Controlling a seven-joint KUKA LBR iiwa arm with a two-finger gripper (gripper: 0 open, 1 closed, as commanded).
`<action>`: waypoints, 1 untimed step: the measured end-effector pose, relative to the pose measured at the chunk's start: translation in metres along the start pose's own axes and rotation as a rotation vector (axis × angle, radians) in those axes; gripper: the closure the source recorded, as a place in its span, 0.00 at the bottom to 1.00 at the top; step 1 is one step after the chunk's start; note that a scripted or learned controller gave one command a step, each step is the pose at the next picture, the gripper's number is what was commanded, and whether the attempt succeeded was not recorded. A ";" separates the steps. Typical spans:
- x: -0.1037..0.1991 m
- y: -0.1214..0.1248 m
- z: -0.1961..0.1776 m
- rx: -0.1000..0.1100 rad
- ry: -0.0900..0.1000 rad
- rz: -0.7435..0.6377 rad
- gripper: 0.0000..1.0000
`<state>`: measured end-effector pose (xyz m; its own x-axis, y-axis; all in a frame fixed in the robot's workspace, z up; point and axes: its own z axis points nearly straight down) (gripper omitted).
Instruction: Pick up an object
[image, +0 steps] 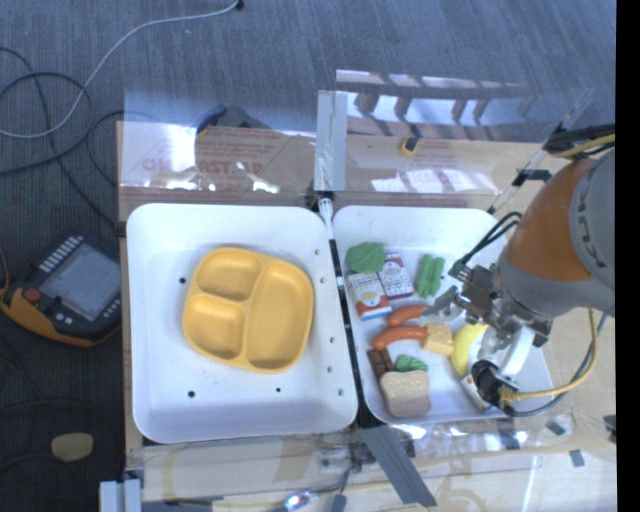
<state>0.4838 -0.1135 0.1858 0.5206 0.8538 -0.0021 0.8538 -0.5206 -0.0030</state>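
While you look down from the camera view, the gripper hangs low over the right-hand part of the right bin, below the grey arm with its orange band. Its metal parts and cabling crowd together, so you cannot tell whether it is wide or narrow.

Just beside it, toward the bin's middle, lies a smooth, rounded yellow fruit. Whether the two touch is unclear. A pale cheese wedge sits against the fruit's far side from the gripper.

Past that you have two glossy orange-red sausages, a brown chocolate bar, a small green piece and a thick tan bread slice by the near wall. Farther back lie a crinkled green leaf, two printed cartons and a green pod.

The left bin, smooth white like its neighbour, bears a yellow divided plate with three compartments.
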 end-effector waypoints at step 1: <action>0.001 0.000 -0.008 0.003 -0.001 -0.003 1.00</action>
<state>0.4842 -0.1127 0.1936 0.5184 0.8552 -0.0032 0.8551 -0.5184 -0.0063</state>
